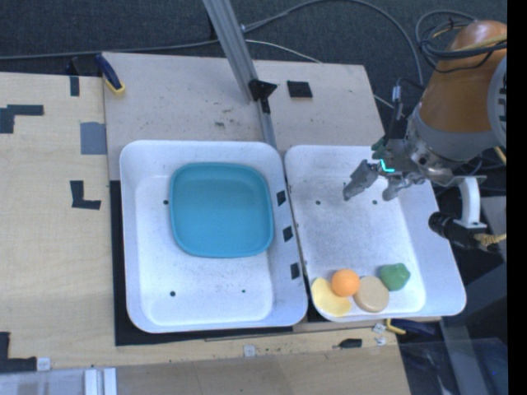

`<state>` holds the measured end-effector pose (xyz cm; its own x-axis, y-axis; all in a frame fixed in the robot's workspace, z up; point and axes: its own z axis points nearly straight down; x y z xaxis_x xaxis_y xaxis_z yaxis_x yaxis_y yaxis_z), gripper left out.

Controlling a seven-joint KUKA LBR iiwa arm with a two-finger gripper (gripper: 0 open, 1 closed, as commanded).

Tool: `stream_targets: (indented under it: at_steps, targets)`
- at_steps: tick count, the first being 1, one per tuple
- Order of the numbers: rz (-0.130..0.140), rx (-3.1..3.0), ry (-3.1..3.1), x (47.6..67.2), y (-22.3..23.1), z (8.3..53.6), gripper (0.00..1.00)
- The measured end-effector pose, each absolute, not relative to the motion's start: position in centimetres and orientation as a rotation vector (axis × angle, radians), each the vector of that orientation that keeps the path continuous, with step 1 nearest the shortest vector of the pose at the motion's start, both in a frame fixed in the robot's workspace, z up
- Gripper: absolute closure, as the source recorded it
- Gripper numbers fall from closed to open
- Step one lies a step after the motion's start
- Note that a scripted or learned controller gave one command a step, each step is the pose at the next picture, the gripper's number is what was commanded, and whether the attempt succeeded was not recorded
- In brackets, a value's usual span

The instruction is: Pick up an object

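The two-finger gripper (375,189) hangs over the upper part of the right-hand shallow white bin (362,237), near that bin's far right corner. Its two dark grey fingers (356,181) are spread apart, one pointing left and down, the other shorter on the right, and nothing lies between them; the gripper is released and bare. A small teal light glows at the wrist just above the fingers. Behind it the grey arm with its orange band (465,72) comes in from the right edge, with black cables looping over it.

The objects to be picked sit well apart from the gripper, clustered at the near edge of the same right bin. A round orange ball (345,283) rests on a flat pale yellow piece (327,300), touching a round tan disc (371,295) beside it. Just right of the disc lies a small green lump (395,276), touching or nearly touching it.

The left-hand shallow white bin (148,245) holds a square teal-blue plastic plate with rounded corners (221,209), lying flat in the bin's upper middle.

A slanted grey metal bar (239,48) runs from the top of the view down to the gap between the two bins. The bins rest on a pale wooden bench (49,220) marked with bits of dark tape.
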<state>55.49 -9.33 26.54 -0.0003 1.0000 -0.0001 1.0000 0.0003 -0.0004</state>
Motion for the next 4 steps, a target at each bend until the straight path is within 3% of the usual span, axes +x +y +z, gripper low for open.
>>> stream_targets:
  at_steps: [1, 3, 4]
  targets:
    - [0.001, -2.221, -2.222, 55.5, -9.3, 26.5, 0.0]
    - [0.007, -2.217, -2.219, 55.9, -9.0, 15.0, 0.0]
    - [0.006, -2.218, -2.218, 54.8, -9.1, 9.6, 0.0]
